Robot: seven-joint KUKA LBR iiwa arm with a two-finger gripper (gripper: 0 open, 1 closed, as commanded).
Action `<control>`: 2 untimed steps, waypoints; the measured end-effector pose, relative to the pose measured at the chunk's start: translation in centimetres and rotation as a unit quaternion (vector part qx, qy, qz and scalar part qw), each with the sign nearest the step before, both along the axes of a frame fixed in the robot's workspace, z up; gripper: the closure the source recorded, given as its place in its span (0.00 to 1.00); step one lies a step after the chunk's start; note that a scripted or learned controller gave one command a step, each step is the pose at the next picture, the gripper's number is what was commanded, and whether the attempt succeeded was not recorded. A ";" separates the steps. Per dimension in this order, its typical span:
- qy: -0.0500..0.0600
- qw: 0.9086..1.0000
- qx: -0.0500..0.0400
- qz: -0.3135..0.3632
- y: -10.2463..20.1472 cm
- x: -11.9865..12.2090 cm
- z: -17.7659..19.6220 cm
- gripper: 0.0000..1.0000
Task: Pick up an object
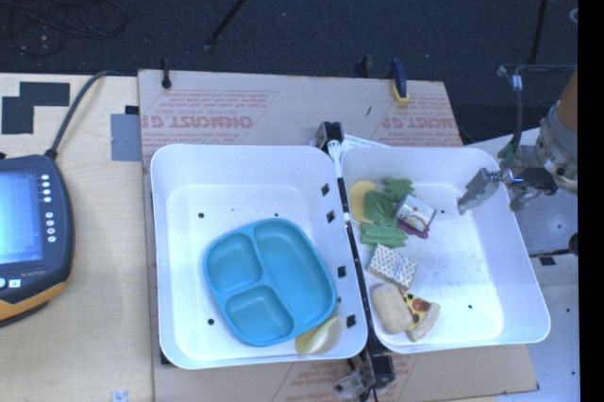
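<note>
My gripper (498,189) hangs over the right rim of the right bin (510,296), fingers apart with nothing between them. All the objects in that bin lie to its left. A yellow piece (360,195) and a green leafy toy (383,209) sit by the divider. A small white and purple pack (415,216) lies closest to the gripper. Further forward are a patterned packet (392,265), a beige bread-like lump (391,306) and a pizza-slice toy (423,311). The left bin (179,202) holds a blue divided plate (269,280) and a pale yellow piece (318,335) at its front edge.
Both bins rest on a cardboard sheet (236,112). A teach pendant (28,235) lies on the bench at far left. A blue clamp (399,81) grips the cardboard's back edge. The right half of the right bin's floor is bare.
</note>
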State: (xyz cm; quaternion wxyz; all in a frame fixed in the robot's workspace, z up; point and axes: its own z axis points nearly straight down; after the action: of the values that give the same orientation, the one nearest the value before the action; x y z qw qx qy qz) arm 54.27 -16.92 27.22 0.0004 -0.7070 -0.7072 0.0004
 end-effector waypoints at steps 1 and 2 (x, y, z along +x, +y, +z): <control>0.005 1.000 0.002 0.001 4.4 1.6 -14.6 0.00; -0.003 1.000 0.000 0.000 4.8 9.0 -17.5 0.00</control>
State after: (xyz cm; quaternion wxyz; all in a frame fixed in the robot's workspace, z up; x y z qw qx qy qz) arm 63.22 -12.16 9.70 -0.0018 -0.7073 -0.7069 -0.0012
